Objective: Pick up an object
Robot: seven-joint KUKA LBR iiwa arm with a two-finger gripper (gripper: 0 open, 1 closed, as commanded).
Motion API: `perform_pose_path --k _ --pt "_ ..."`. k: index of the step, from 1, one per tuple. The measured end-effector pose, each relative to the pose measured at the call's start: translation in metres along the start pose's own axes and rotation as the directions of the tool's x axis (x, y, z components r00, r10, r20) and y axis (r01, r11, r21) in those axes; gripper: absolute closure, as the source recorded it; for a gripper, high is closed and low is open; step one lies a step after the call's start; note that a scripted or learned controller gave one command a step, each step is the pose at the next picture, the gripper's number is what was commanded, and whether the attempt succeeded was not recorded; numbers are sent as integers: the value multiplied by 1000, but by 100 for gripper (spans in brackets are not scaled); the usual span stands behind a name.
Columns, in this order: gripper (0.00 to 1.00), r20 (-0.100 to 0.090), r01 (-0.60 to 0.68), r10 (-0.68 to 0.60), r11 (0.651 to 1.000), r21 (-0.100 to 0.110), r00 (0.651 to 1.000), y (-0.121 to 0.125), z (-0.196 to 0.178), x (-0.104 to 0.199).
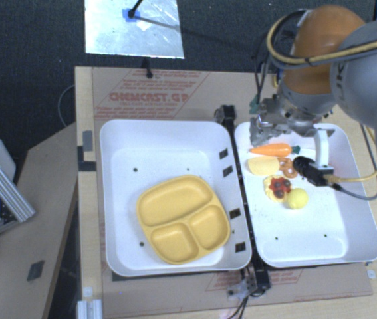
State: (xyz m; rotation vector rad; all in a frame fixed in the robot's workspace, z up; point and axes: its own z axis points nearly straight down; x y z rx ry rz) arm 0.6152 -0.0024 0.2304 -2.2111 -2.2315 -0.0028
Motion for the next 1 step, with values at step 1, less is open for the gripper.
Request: perform_pose_path --k 1 --pt "100 -1 2 -2 1000 0 1000 -11 -7 59"
